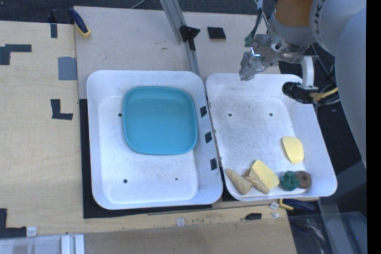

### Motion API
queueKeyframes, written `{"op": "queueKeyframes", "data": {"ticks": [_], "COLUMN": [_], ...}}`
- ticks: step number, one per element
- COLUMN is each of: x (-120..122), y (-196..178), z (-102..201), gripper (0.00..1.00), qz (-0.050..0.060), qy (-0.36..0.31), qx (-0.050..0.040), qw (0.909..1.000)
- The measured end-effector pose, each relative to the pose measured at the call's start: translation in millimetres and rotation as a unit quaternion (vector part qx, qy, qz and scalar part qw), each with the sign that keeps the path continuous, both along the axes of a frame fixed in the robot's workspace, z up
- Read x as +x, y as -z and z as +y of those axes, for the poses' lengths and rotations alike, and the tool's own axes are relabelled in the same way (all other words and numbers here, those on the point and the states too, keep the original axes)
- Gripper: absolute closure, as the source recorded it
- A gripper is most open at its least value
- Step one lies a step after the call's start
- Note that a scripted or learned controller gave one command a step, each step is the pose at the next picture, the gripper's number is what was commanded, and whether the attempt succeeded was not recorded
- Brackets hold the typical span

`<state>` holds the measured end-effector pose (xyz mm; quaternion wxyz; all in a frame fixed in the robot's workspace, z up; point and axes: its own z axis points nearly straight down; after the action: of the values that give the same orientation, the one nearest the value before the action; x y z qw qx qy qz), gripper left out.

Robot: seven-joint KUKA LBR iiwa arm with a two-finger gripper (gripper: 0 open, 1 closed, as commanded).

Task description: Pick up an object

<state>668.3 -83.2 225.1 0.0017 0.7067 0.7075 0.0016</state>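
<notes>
Above right bin's (pixel 309 128) far rim hung end effector (pixel 249 71), finger state unreadable; arm (pixel 333 9) cropped; no legible lettering; small items near corner indistinct.

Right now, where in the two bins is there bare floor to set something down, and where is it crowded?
Right bin: its far and middle floor is bare, from the gripper down toward the yellow oval piece. Its near edge is crowded: tan pieces, yellow wedge, green lump, brown ring. Left bin: the blue plate fills the far half; the near strip is free.
</notes>
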Motion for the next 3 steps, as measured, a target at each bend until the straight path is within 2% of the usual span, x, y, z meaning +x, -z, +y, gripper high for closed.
{"op": "queueKeyframes", "data": {"ticks": [1,3], "x": [0.5,-50.0], "y": [-52.6,-25.9], "z": [0.1,102.3], "gripper": [1.0,1.0], "qz": [0.0,0.003], "qy": [0.0,-0.002], "qx": [-0.0001,0.0005], "qw": [1.0,1.0]}}
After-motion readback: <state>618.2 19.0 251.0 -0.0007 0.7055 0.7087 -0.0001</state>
